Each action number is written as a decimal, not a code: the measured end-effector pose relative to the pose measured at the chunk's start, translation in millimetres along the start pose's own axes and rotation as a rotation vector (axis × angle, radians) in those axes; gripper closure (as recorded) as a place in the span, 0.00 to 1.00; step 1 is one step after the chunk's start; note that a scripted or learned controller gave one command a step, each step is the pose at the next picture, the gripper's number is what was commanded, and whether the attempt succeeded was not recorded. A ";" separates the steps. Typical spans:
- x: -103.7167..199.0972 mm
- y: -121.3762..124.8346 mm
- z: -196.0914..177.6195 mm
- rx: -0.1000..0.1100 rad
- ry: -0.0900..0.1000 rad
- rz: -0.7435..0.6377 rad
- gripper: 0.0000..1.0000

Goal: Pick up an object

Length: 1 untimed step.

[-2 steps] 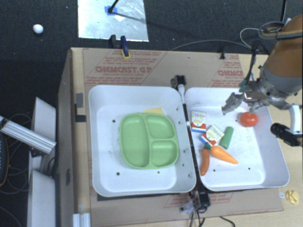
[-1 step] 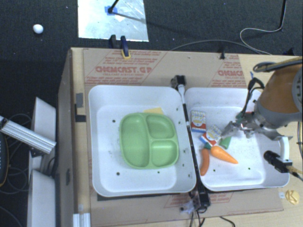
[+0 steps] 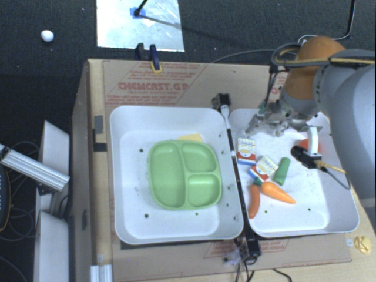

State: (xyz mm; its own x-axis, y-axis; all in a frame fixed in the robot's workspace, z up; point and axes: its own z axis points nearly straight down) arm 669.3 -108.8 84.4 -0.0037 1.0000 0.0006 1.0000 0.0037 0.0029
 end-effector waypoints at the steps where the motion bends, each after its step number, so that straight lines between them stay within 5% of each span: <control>1: -72.7 -0.6 -1.0 -0.001 -0.003 0.002 0.00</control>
State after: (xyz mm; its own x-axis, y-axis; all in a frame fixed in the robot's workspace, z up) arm 669.0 -181.5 85.4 -0.0017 1.0000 -0.0023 1.0000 0.0017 0.0035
